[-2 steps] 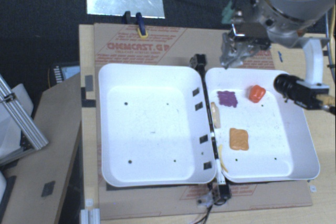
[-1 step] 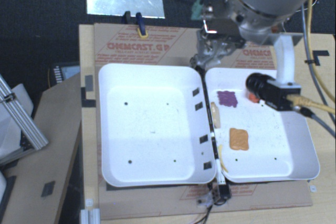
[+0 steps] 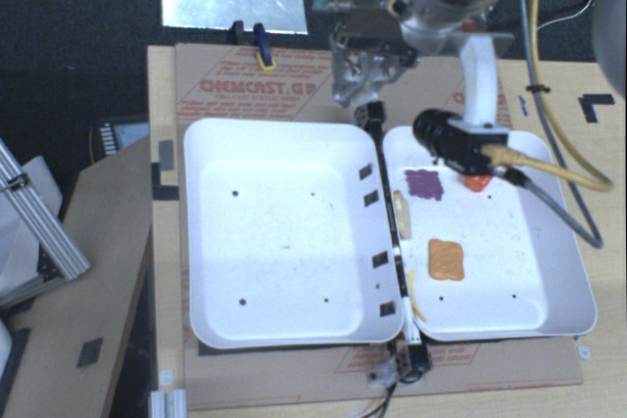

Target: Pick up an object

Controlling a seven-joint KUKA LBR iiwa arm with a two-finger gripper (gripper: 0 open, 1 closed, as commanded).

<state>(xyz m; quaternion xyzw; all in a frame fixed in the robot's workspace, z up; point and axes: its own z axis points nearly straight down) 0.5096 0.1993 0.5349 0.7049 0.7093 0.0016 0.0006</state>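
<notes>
Judging progress: nothing looks picked up yet; the whole grasp seems left to do, as far as this view shows.
Jaws: the gripper (image 3: 369, 105) hangs at the far end of the seam between the two bins, over their back rims. Its tip is small and dark here, so I cannot tell how far apart the jaws stand, and I see nothing between them.
Candidate objects: all lie in the right bin (image 3: 558, 299). A purple piece (image 3: 424, 183) sits near the back, a red piece (image 3: 477, 181) just beside it and partly under a black fitting, an orange piece (image 3: 446, 259) nearer the front, and a pale sliver (image 3: 401, 212) along the inner wall.
Relation to jaws: the purple piece is nearest, but off to the side and apart from the tip; the orange piece is well apart.
Left bin (image 3: 211, 210): holds no object I can make out.
Remaining: move over one piece, descend, close, lift.
</notes>
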